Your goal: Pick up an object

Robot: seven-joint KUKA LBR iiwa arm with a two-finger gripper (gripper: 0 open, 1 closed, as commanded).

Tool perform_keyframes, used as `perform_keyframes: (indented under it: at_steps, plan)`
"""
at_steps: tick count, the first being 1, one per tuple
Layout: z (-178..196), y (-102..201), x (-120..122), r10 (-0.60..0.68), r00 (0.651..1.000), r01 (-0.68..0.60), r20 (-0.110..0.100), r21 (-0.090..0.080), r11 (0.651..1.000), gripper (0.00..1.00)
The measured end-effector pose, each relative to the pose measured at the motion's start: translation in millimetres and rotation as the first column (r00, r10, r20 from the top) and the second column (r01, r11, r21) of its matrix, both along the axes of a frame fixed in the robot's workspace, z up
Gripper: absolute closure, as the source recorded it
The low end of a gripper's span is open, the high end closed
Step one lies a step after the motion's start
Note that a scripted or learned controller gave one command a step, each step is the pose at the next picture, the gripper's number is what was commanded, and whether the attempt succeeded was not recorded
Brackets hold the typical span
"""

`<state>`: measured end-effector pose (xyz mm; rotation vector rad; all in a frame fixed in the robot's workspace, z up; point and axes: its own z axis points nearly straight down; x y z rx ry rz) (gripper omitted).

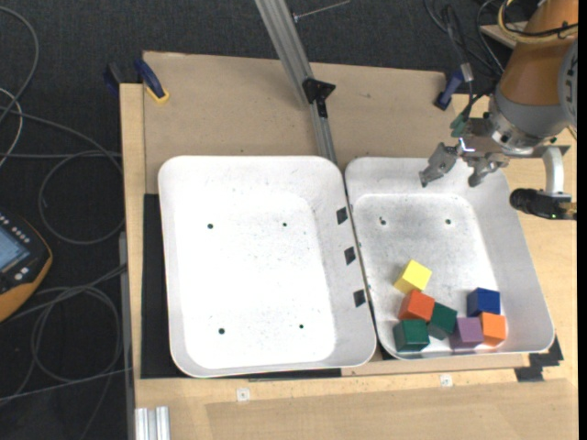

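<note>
A: Where is the claw [456, 170]?

B: Upper right of the frame, over the far rim of the right bin [514, 236]. Its two fingers [435, 169] stand apart with nothing between them. Above it the arm [539, 71] shows its orange band and grey wrist.

A: And the things to pick up?

B: All in the lower part of the right bin, well apart from the claw. A yellow block [415, 275] lies nearest the middle; just below it an orange-red block [419, 305], then two dark green blocks [414, 335] close together. To their right a purple block [469, 330], an orange block [494, 327] and a blue block [483, 301] sit bunched near the lower right corner.

A: The left bin [183, 200]?

B: White, faintly speckled, with four small dark dots on its floor. Three black clips [348, 255] sit along the seam where the two bins meet.

A: What of the surface [229, 99]?

B: Pale brown board, with blue clamps [151, 79] at its upper left and upper right corners. A grey metal bar [289, 44] slants down from the top of the frame to the gap between the bins.

A: The room?

B: Dark carpet [55, 81] with thin cables looping across the left side, and a yellow and black device [18, 259] at the left edge. Its screen is too small to read; I see no legible writing anywhere.
</note>
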<state>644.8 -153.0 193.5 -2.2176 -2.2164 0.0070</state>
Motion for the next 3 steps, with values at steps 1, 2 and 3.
perform_keyframes:
  at_steps: [1, 2, 3]
  plan:
    - [-47, 9, -1, 0.002, 1.0, -0.002, 0.001, 0.0, 1.0, 0.0]
    - [-32, 9, 1, 0.002, 1.0, -0.002, 0.01, -0.001, 1.0, 1.0]
    - [16, 1, 3, 0.001, 1.0, -0.001, 0.015, -0.003, 1.0, 1.0]
